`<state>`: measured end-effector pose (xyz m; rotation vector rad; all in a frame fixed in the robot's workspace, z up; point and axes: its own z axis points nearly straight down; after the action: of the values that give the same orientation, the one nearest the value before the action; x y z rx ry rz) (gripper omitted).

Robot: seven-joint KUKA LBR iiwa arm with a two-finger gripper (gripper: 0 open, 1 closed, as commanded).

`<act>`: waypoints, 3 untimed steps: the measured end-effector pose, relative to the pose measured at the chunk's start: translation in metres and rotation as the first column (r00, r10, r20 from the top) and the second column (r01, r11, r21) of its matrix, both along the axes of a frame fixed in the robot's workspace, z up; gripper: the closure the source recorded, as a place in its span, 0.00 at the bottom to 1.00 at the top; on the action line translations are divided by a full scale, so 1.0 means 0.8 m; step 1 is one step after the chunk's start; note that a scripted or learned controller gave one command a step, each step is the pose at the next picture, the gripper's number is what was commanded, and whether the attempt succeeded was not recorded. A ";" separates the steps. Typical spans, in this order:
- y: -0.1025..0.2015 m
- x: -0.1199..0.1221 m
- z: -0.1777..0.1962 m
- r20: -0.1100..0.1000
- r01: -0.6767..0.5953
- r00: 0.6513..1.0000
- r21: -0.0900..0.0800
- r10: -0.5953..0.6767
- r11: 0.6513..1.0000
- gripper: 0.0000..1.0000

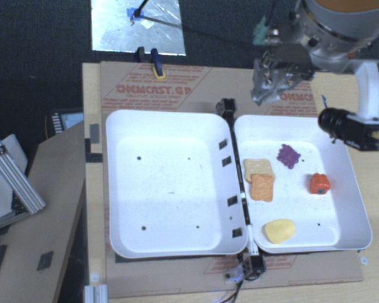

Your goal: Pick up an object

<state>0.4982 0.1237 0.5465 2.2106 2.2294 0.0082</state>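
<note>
Cardboard sheeting [170, 84] printed with red lettering covers the bench beneath two white bins. Your left bin [167, 182] holds nothing. Your right bin [341, 232] holds five items: one purple cluster [288, 155] at 12 o'clock, one red-orange piece [319, 184] at 3 o'clock, one yellow lump [279, 230] at 6 o'clock, and at 9 o'clock one tan slice [258, 168] touching one orange slice [261, 187] below it. You see the gripper [270, 88] above the bins' far edge, apart from every item; whether its fingers are open or closed cannot be told.
</note>
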 end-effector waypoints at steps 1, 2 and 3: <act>0.064 0.111 -0.017 0.001 0.001 1.000 -0.001 -0.001 1.000 1.00; 0.144 0.089 -0.014 -0.003 -0.002 1.000 0.001 0.002 1.000 1.00; 0.063 0.029 -0.014 -0.005 0.011 1.000 -0.002 -0.011 1.000 1.00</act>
<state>0.5214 0.1742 0.5351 2.2243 2.2188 0.0001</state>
